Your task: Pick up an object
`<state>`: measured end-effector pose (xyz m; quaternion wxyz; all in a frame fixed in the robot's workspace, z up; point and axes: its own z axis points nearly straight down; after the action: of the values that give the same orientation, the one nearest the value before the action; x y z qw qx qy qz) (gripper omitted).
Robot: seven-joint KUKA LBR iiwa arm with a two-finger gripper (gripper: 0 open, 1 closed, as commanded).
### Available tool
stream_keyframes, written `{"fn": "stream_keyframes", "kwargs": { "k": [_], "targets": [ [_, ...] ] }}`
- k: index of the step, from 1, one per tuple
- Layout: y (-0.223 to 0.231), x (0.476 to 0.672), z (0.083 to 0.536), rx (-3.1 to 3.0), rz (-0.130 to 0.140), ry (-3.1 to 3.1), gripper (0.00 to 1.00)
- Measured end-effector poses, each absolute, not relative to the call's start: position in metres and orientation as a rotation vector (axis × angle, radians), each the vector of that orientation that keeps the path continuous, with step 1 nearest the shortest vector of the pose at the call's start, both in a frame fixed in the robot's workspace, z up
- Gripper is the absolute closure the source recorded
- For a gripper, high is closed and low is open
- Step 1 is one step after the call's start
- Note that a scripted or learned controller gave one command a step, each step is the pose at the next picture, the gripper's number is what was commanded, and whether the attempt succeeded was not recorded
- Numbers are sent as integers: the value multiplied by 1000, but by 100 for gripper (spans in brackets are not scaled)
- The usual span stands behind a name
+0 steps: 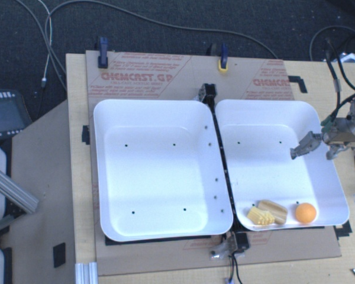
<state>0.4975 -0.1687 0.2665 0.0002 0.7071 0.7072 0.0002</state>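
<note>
Two shallow white bins sit side by side on a wooden surface. Behind them at twelve o'clock lies a brown board printed in red with "CHEMCAST GP", held by a blue clamp and a yellow-tipped clamp. The robot's hand reaches in from three o'clock over the right bin, fingers spread, pinching nothing. At that bin's six o'clock edge lie a yellow corn cob, a tan bread roll touching it, and an orange ball.
</note>
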Motion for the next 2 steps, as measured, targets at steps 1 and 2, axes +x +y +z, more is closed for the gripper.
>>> {"fn": "stream_keyframes", "kwargs": {
  "k": [1, 2],
  "targets": [
    [-141, 525, 268, 2218, 1, 2224, 0],
    [-142, 524, 279, 2219, 2, 2221, 100]
  ]
}}
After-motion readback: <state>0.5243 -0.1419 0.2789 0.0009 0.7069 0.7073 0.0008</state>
